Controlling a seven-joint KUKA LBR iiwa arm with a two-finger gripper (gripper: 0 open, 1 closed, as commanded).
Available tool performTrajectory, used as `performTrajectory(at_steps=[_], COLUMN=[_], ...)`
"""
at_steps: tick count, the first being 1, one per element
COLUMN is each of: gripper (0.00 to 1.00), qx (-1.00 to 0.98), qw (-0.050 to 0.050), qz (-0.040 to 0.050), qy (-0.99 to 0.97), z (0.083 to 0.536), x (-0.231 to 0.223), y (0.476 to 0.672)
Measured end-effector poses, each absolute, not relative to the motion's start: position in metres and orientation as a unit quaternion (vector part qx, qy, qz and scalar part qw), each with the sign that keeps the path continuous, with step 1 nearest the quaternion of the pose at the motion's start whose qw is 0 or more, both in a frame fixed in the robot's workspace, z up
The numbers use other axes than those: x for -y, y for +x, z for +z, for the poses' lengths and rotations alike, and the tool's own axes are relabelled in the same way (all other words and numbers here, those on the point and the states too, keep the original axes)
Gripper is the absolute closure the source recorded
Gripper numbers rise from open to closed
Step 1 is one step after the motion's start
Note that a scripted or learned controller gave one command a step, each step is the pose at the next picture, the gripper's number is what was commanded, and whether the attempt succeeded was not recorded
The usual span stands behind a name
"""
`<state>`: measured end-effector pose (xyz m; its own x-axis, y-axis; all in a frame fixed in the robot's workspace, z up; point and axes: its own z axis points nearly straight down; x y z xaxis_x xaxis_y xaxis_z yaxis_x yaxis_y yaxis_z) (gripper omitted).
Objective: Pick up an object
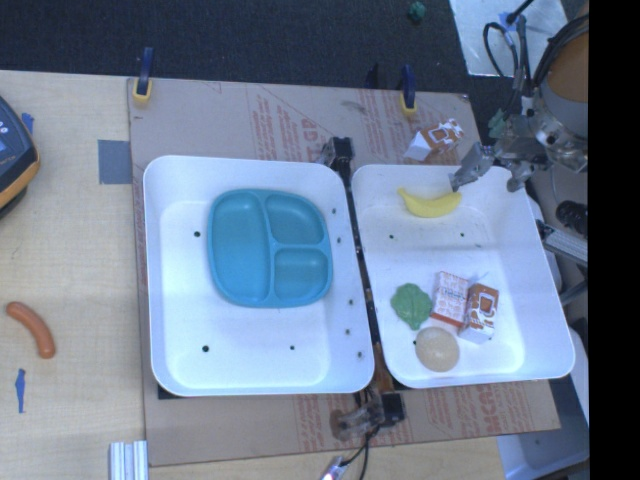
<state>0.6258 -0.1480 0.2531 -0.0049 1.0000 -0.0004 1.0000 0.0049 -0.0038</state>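
The right bin holds a yellow banana near its far edge. Closer to the front lie a green leafy piece, an orange and white box, a small carton and a beige round object. My gripper hangs over the bin's far right corner, just right of and above the banana. It is open, with nothing between its fingers.
The left bin carries a blue divided plate. A snack packet lies on the cardboard behind the right bin. A sausage rests on the bench at far left, and a dark device sits at the left edge.
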Motion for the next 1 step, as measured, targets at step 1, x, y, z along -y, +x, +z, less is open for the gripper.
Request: performTrajectory(at_steps=[1], gripper=[0.0], qx=[0.709], qw=[0.002], qz=[0.0024], qy=[-0.706], z=[0.1428], x=[0.1998], y=[0.5853])
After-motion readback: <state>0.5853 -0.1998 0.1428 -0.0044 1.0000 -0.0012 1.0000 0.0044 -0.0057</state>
